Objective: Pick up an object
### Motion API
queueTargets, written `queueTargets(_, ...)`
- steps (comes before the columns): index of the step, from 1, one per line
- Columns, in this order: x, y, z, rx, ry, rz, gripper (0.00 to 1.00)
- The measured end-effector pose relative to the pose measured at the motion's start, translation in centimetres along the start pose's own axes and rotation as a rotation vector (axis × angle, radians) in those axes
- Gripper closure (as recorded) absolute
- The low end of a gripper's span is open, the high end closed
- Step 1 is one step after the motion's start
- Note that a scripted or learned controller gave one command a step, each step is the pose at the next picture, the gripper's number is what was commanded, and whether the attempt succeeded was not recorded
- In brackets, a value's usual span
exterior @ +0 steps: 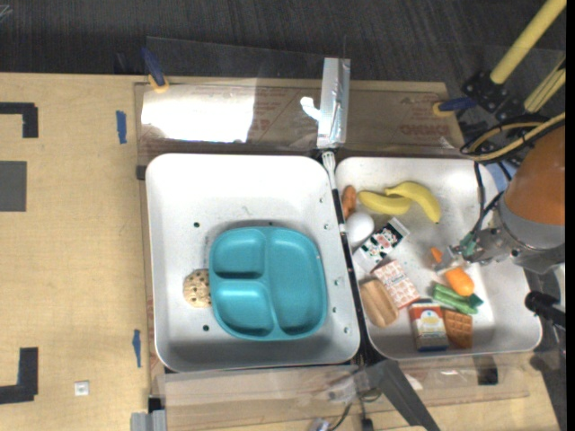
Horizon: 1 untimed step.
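- I see the gripper (469, 246) over the right bin (503, 341), just above the orange toy (459, 281).
- I cannot tell its state.
- The banana (404, 199) lies up-left of it.

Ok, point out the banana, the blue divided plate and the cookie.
banana (402, 200): camera view, on the middle of its yellow curve.
blue divided plate (267, 280): camera view, on the ridge between its compartments.
cookie (196, 287): camera view, on its speckled top.
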<state>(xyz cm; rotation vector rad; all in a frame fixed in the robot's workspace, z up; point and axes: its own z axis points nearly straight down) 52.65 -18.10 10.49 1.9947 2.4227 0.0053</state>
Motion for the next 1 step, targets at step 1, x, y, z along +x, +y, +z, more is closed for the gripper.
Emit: queueTargets(1, 6.26, 1.49, -11.91, -0.009, -0.003, -0.027, 1.00)
